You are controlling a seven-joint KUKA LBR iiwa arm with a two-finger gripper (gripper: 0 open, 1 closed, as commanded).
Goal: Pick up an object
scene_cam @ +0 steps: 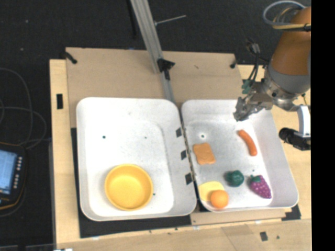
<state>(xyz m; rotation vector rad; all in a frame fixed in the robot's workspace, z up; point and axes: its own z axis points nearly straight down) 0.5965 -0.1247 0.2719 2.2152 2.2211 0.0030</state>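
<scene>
Hovering over the far edge of the right bin [280, 156], the pincer [243, 110] hangs from the grey and orange arm, and I cannot tell its state from this slanted look down. Nothing sits under it; the bin floor directly below is bare.

The closest candidate is the orange carrot [247, 141], lying just nearer the camera than the pincer, a slim piece tilted on the white floor. Farther on the same side are the tan bread slice [203, 153], the green vegetable [235, 178], the purple grapes [259, 186] and the orange fruit [219, 198], which rests on a yellow piece [208, 187]. Well off to the left, the yellow bowl [129, 186] sits in the other bin [84, 156].

A good pick likely means centring above the carrot's middle, turning the wrist to close across its narrow width, then descending straight until nearly touching the floor.
</scene>
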